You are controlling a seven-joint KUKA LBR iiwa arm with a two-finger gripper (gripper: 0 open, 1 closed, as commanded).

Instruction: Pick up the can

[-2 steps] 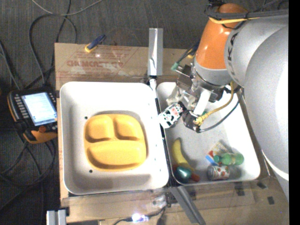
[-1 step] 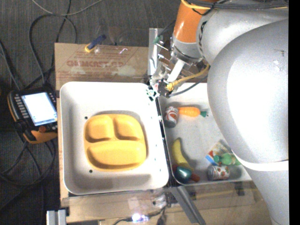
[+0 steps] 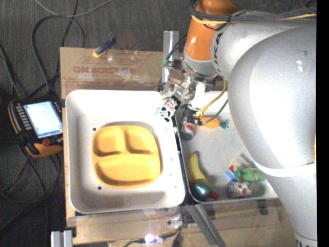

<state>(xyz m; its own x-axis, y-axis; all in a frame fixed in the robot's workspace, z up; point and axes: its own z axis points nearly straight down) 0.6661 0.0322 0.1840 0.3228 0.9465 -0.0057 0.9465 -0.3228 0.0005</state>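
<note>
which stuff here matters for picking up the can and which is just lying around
For the job:
- can, in the right bin near its left wall
- gripper, just above the can

Lying about:
- second can, lower right
- banana
- carrot
- green toy
- teal ball
- yellow tray in the left bin
- handheld screen on the floor

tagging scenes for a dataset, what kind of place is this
Probably a robotics lab test bench: a KUKA arm reaching over white bins, a teach pendant and loose cables on the carpeted floor.
</note>
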